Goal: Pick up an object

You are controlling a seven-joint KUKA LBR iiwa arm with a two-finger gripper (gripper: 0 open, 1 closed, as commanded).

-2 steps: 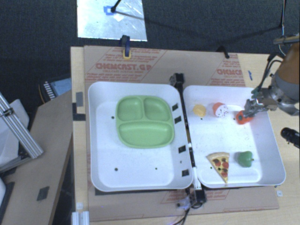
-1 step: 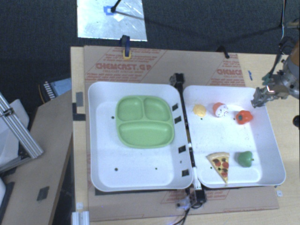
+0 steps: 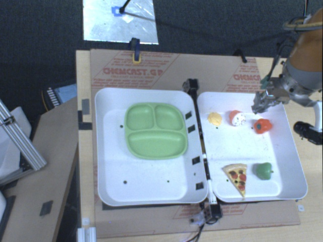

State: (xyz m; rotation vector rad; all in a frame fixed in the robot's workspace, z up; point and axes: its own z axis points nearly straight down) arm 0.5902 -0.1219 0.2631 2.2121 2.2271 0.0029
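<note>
The right bin [image 3: 282, 150] holds several toy foods: a yellow piece [image 3: 215, 118], a red-and-white piece [image 3: 236, 118], a red-orange pepper [image 3: 261, 126], a green pepper [image 3: 263, 171] and a pizza slice [image 3: 237, 176]. My gripper [image 3: 262, 104] hangs over the bin's far right part, just above and behind the red-orange pepper, between it and the red-and-white piece. Nothing shows between its fingers.
The left bin [image 3: 111, 180] carries a green divided plate [image 3: 155, 130]. A black divider with clips [image 3: 197, 130] runs between the bins. A metal frame [image 3: 17, 140] stands off the bench at the left.
</note>
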